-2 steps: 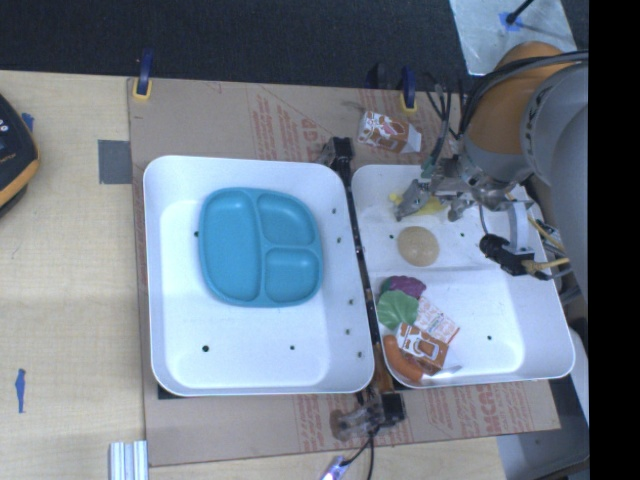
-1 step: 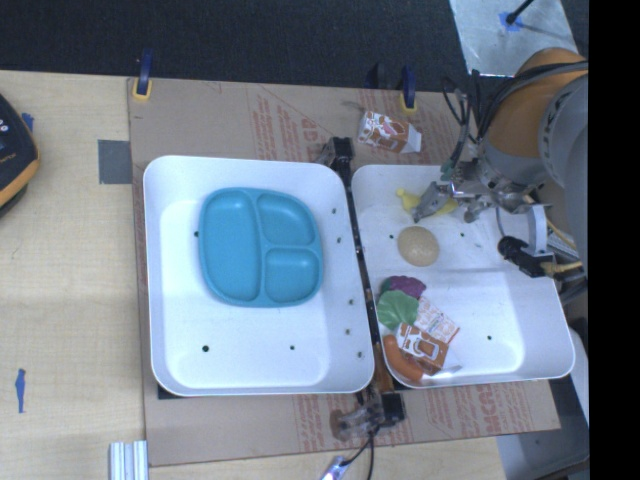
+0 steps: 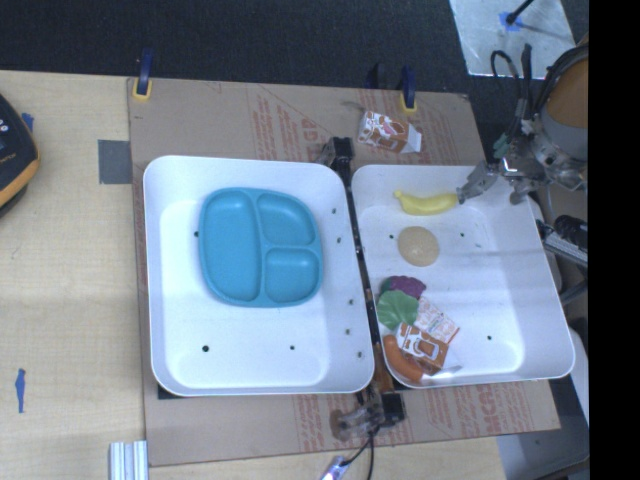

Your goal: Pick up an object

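Yellow catches our eye first: a banana [image 3: 427, 202] lies near the far edge of the right bin [image 3: 520, 298], and the gripper [image 3: 497, 181] hangs just beside its right-hand tip, at the bin's far right corner. We see two fingers splayed apart with nothing between them, so we read the gripper as spread and holding nothing.

We judge the banana to be the likeliest thing to lift, and the risks follow from where it lies. It sits close to the bin's far wall, so a finger coming down could strike the rim or wall. Its curved, smooth skin could also roll or squirt out sideways if the fingers close on the narrow tip rather than the thick middle.

Just in front of the banana rests a round tan bun [image 3: 419, 246], near enough to be nudged by a wide approach. Further toward us, well apart from the gripper, a purple and green toy [image 3: 400, 299], a printed packet [image 3: 429, 334] and an orange piece [image 3: 400, 364] crowd together at the near left corner. The left bin [image 3: 180, 358] holds a blue divided plate [image 3: 261, 247]. Another packet [image 3: 389, 133] lies on the cardboard beyond the bins.
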